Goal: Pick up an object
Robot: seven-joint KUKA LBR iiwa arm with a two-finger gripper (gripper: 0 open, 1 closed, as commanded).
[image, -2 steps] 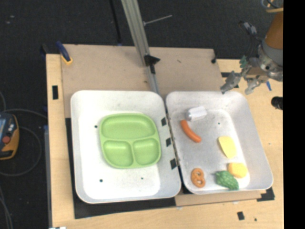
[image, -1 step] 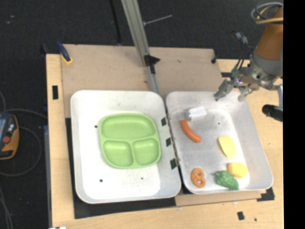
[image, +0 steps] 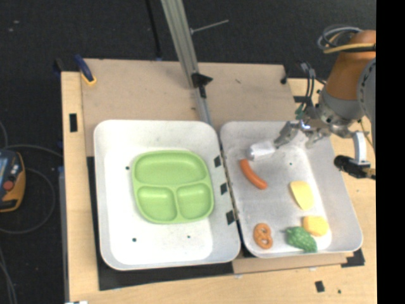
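In the right bin (image: 329, 170) lie several small items. An orange carrot-like stick (image: 253, 173) rests near the bin's left side, a pale yellow wedge (image: 302, 195) in the middle right, and a yellow block (image: 315, 225) below it. A green leafy piece (image: 300, 238) and a brown pretzel (image: 262, 235) sit at the front. My gripper (image: 262, 149) reaches in from the right and hangs low over the bin's back left part, just above and behind the orange stick. Nothing shows in its grasp.
The left bin (image: 111, 233) holds a green divided plate (image: 172, 185). A grey metal post (image: 183, 43) rises behind the bins. The arm's orange band (image: 351, 68) and its cables stand over the right bin's back right corner.
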